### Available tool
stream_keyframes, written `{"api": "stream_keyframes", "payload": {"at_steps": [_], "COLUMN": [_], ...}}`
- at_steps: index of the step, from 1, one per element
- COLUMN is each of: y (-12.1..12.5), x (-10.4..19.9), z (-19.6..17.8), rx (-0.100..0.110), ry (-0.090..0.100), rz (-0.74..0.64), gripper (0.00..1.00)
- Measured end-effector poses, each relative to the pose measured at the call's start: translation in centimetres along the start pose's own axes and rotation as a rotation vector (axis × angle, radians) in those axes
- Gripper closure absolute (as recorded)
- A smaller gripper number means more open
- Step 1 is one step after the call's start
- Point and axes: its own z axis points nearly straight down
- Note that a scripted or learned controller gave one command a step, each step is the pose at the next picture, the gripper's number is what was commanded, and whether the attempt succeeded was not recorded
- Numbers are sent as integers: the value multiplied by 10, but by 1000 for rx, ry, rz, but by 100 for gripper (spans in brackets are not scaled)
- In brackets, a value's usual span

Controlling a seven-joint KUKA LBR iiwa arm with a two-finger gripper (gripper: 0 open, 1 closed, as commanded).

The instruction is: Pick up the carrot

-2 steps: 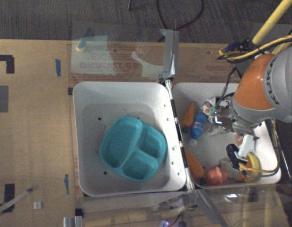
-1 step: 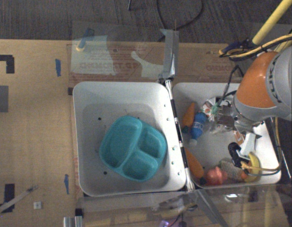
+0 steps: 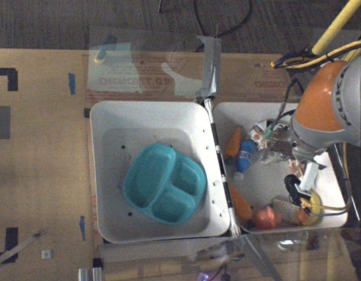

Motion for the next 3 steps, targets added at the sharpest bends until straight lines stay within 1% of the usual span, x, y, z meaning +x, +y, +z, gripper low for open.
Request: {"api": "stream_keyframes", "payload": {"at_steps": [1,2,3], "y": [-67,-66,30], "x": [25,24,98], "z": [-77,-87,-56], "rx": [18,16,13], "ry": [6,6,6], "rz": [-113,-111,-324], "gripper": [100,100,100]}}
